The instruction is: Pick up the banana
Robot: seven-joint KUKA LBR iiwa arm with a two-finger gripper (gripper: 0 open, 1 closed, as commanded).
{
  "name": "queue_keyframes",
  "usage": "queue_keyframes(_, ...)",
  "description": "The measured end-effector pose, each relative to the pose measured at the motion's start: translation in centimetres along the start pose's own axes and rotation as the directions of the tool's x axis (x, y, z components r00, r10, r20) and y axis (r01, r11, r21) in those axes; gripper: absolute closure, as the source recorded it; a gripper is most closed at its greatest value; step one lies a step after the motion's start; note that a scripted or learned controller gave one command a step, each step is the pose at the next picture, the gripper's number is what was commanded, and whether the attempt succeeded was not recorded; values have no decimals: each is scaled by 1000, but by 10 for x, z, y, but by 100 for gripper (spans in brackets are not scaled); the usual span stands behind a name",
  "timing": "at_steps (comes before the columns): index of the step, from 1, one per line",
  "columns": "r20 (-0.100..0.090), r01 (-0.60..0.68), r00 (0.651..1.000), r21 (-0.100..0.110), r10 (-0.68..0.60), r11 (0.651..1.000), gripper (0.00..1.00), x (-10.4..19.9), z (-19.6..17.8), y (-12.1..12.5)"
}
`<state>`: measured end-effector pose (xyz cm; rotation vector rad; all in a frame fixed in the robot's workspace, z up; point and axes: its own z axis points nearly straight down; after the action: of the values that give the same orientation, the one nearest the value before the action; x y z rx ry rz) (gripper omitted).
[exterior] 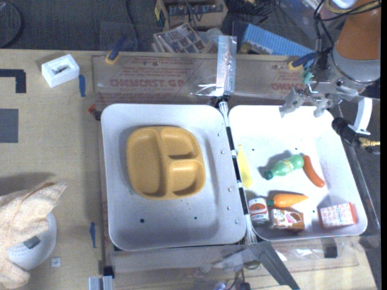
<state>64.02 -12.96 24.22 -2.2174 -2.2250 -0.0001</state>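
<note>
The banana (244, 167) is a pale yellow strip lying lengthwise against the left wall of the right bin (344, 162). My gripper (305, 106) hangs over the far edge of that bin, well up and to the right of the banana. Its two fingers (289, 105) stand apart, open, with nothing between them. The grey arm with its orange band reaches in from the upper right.
Also in the right bin are a green bottle (283, 166), a red sausage (313, 170), a carrot (289, 199), a small can (258, 210) and two small cartons (337, 215). The left bin (115, 162) holds a yellow divided tray (165, 161). A cloth (24, 213) lies at the left.
</note>
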Motion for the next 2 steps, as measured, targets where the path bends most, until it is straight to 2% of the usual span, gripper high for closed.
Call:
queue_keyframes(1,1,366,931,-1,-366,931,0,22,123,-22)
queue_keyframes(2,7,440,898,-7,-440,898,0,28,153,-58)
